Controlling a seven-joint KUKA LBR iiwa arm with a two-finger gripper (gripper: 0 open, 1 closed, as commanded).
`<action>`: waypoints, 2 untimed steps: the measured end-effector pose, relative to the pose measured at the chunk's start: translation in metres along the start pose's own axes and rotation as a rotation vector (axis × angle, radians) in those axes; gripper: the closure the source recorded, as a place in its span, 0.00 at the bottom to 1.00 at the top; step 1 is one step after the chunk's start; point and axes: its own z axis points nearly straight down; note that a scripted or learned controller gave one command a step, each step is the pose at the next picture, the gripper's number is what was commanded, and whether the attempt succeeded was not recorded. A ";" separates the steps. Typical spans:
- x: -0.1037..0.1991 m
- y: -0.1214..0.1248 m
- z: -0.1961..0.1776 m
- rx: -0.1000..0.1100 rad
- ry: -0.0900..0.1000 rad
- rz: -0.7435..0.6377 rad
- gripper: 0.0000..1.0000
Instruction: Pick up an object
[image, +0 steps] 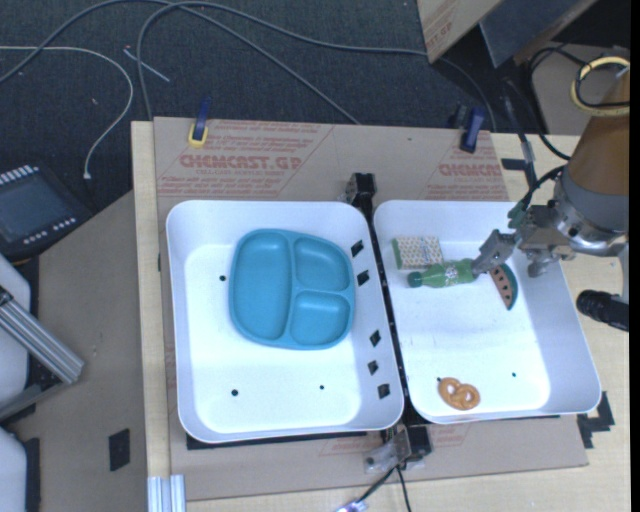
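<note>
So the two-finger gripper (520, 255) is hanging over the right white bin (560, 395), fingers spread and pinching nothing, probably lining up on the green plastic bottle (441, 276) just beside it. That bin has four items: bottle, one watermelon slice (506, 285), one patterned square pad (417, 251), one pretzel (459, 393). Left bin (200, 400): one blue divided plate (292, 288).

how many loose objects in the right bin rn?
4. A patterned sponge near the far-left corner; a green bottle lying just in front of it; a watermelon slice right of the bottle, by the gripper; a pretzel near the front edge. The arm may hide more.
</note>
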 end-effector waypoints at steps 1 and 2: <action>0.000 0.002 -0.006 -0.012 -0.002 -0.003 0.00; -0.003 0.010 0.053 -0.006 -0.001 -0.002 0.00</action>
